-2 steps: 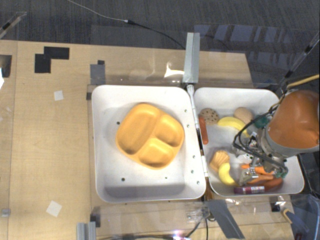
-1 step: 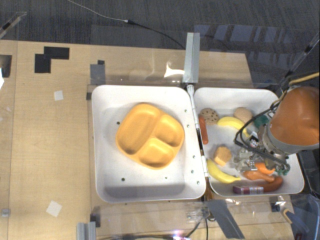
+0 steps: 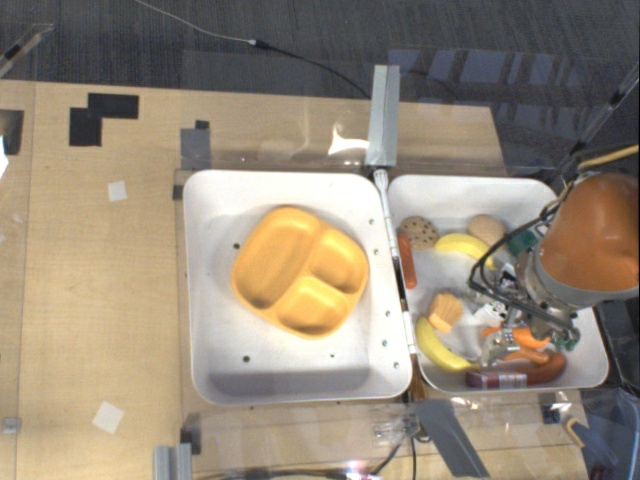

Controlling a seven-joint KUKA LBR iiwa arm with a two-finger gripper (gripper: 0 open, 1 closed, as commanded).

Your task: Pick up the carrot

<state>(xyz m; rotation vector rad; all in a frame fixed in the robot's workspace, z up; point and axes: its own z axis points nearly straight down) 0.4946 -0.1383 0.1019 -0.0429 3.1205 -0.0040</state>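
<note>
Carrot [image 3: 523, 343] lies near the front right corner of the right bin [image 3: 596, 366], just behind a sausage [image 3: 520, 372]. The gripper [image 3: 512, 336] sits low right over it; I cannot tell its state. This looks like the grasp step: next it needs a firm closure, then a straight lift clear of the bananas [image 3: 440, 346].

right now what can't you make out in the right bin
- Gripper: open or shut unclear; the arm's wrist covers it in the camera view.
- Carrot: mostly hidden under the gripper; an orange bit shows.
- Small items by the sausage: too small and cluttered to identify.
</note>
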